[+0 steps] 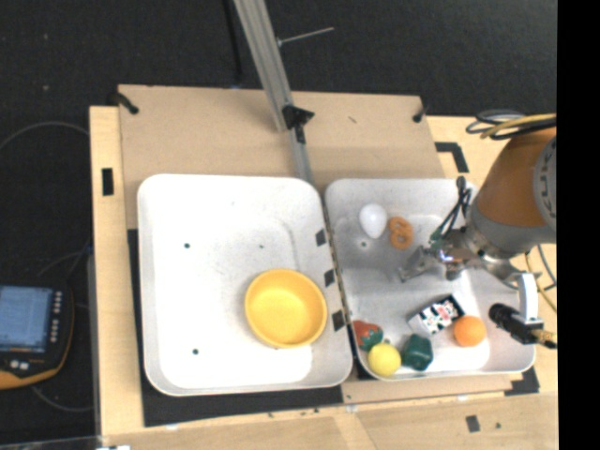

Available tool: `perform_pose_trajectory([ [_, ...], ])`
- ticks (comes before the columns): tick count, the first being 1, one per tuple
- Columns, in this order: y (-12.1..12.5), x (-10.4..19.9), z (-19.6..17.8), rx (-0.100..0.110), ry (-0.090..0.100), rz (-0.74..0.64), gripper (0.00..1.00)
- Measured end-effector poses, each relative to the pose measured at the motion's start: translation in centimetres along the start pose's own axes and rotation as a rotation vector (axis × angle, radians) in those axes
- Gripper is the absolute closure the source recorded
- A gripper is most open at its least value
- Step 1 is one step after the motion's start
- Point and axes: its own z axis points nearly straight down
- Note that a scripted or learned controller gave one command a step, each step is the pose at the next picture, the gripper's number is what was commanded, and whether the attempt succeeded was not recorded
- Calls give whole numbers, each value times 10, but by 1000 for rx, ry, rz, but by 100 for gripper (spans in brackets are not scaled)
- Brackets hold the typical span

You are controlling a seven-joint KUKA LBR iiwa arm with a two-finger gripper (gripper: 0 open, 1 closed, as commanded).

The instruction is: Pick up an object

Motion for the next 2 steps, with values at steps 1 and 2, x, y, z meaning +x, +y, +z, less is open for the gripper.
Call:
perform_pose_trajectory([
  [1, 1, -1, -11, -4, 0, 6, 100],
  [2, -1, 0, -75, -9, -2, -3, 100],
])
